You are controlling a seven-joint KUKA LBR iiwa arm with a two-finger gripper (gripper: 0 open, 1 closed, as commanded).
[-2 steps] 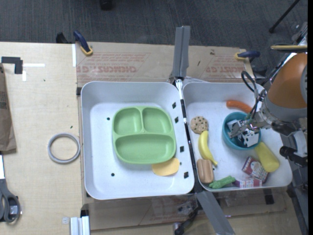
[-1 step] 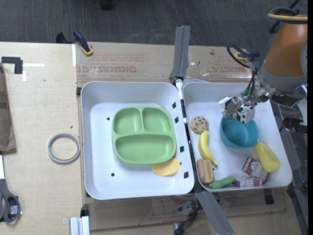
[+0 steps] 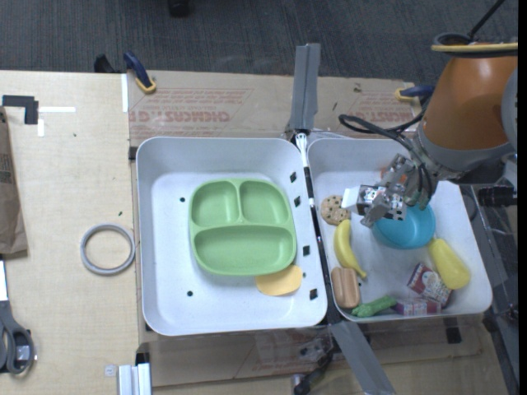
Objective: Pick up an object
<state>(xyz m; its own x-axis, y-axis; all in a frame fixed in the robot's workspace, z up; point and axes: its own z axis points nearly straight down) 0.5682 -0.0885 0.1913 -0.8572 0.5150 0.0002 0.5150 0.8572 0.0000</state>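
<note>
Two white bins sit side by side on a counter (image 3: 66,163). In the right bin (image 3: 478,303), the end effector (image 3: 380,204) hangs just above a blue bowl (image 3: 408,229), beside a cookie (image 3: 333,210) and banana (image 3: 347,249). The left bin (image 3: 156,245) holds a green divided plate (image 3: 243,226).

The pickable things all lie in the right bin (image 3: 486,303), placed here against the blue bowl (image 3: 409,228) near its middle. A round chocolate-chip cookie (image 3: 333,210) sits flat to the bowl's left. A yellow banana (image 3: 347,248) curves lengthwise just below the cookie, left of the bowl. A hot dog (image 3: 344,287) lies below the banana's lower end. A green pea pod (image 3: 373,306) rests low, below the bowl. A yellow lemon-like piece (image 3: 449,263) lies to the bowl's lower right, and a red-and-white packet (image 3: 429,285) sits tilted just below it.
</note>
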